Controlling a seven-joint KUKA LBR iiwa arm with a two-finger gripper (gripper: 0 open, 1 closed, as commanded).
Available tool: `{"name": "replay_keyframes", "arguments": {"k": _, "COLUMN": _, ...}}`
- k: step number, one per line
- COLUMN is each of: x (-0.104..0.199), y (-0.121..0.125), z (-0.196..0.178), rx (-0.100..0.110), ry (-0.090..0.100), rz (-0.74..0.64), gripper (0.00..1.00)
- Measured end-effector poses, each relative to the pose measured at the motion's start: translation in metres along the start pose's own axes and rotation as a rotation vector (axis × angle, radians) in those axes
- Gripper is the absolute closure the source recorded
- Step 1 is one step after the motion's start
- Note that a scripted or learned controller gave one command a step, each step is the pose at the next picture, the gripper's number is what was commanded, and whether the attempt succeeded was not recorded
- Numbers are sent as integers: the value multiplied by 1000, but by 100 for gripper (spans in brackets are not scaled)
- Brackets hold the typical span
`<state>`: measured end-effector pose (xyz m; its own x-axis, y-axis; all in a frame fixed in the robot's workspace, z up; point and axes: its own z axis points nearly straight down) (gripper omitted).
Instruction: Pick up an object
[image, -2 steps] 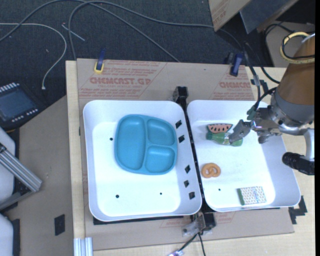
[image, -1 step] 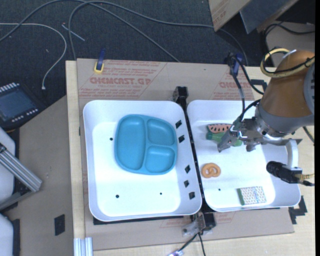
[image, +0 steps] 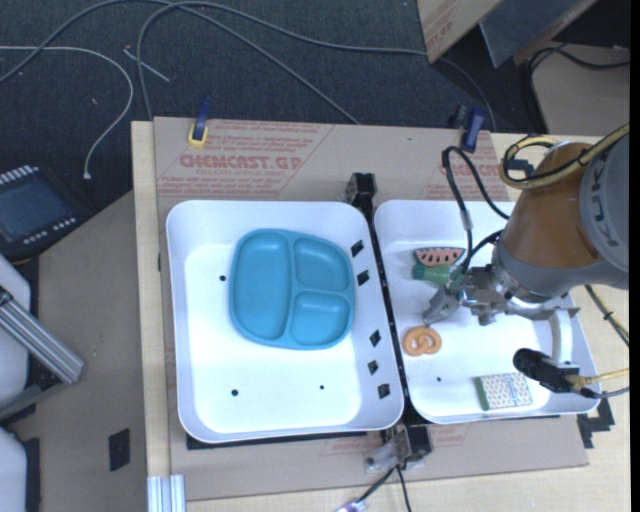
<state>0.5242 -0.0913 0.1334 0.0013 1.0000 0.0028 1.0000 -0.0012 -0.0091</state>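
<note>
The tool (image: 443, 302) hangs low in the right bin (image: 440, 400), between the melon slice (image: 440, 263) and the pretzel (image: 421, 341) (either a likely target), seemingly placed for a pick, its state impossible to tell, while the blue plate (image: 291, 288) sits in the left bin (image: 200, 330).

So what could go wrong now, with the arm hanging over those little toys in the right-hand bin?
The claw sits between the watermelon slice and the orange pretzel, so it may close on bare bin floor, or nudge one toy aside without catching it. The pretzel looks flat against the bin, which could let it slip out of a pinch. The green-edged card lies by the near rim, close to the arm's black fitting, which might knock it in passing.
</note>
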Motion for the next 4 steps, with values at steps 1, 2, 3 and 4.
{"name": "replay_keyframes", "arguments": {"k": 1, "x": 1, "y": 4, "z": 46, "rx": -16, "ry": -1, "rz": 0, "gripper": 0}}
{"name": "replay_keyframes", "arguments": {"k": 2, "x": 2, "y": 5, "z": 33, "rx": -21, "ry": 1, "rz": -1, "gripper": 100}}
{"name": "replay_keyframes", "arguments": {"k": 3, "x": -5, "y": 4, "z": -13, "rx": -14, "ry": -4, "rz": -1, "gripper": 100}}
{"name": "replay_keyframes", "arguments": {"k": 4, "x": -6, "y": 14, "z": -71, "rx": -16, "ry": -4, "rz": -2, "gripper": 100}}
